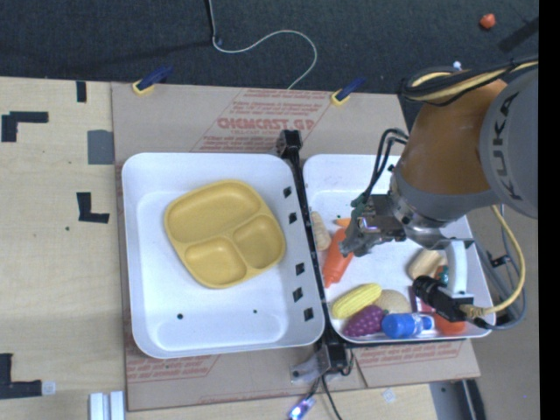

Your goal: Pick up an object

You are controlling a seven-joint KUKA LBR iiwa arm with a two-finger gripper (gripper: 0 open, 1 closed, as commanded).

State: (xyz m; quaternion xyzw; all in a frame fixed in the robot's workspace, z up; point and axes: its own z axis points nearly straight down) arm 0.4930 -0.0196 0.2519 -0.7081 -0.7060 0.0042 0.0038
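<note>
My gripper (357, 237) hangs low in the right bin (332, 178), just right of an orange carrot (335, 261) that lies along the bin's left side. The fingertips sit at the carrot's upper end; I cannot make out whether they hold it. Below lie a yellow corn cob (356, 299), purple grapes (365, 321), a blue and white bottle (406, 325), a tan round piece (394, 301) and a red piece (451, 325) at the bottom right. A beige piece (320, 233) rests against the bin's left wall.
The left bin (144, 261) holds a yellow three-compartment plate (224, 232). A black divider clip strip (299, 226) runs between the bins. The arm's grey wrist and orange band (451, 160) cover the right bin's upper right. A tan piece (426, 262) lies under the wrist.
</note>
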